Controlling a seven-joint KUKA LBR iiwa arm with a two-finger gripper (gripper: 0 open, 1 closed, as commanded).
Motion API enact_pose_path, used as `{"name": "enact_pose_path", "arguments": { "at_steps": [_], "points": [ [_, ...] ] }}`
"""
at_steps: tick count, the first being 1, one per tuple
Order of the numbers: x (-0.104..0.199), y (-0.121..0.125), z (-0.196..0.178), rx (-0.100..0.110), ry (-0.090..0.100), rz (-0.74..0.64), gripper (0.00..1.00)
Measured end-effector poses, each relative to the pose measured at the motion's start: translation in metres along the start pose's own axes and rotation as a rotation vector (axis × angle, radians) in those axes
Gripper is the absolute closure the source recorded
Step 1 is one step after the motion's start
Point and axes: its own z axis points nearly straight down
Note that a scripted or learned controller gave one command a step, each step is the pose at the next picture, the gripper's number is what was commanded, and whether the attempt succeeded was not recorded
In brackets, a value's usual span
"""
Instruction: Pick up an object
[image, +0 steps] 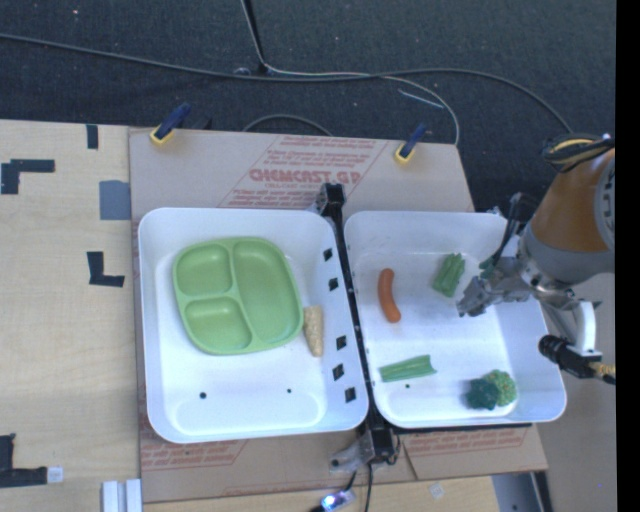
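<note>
The right bin (520, 335) holds an orange sausage (388, 295), a light green vegetable piece (449, 273), a flat green bean strip (406, 369) and a dark green broccoli (491, 390). My gripper (474, 301) hangs low over the right side of this bin, just right of and below the light green piece. Nothing shows between its fingers, and their spread is too small to judge. The arm (570, 215), with its orange band, enters from the right.
The left bin (160, 350) carries a green three-part plate (238, 294) and a pale corn cob (314, 330) beside it. A black clip divider (345, 300) joins the two bins. Cables run across the dark floor behind.
</note>
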Motion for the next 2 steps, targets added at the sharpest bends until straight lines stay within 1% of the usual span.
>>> {"name": "enact_pose_path", "arguments": {
  "at_steps": [1,2],
  "points": [
    [0.011,-0.001,-0.05,-0.003,-0.001,-0.001,1.0],
    [0.011,0.0,-0.087,-0.001,0.0,0.0,1.0]
  ]
}}
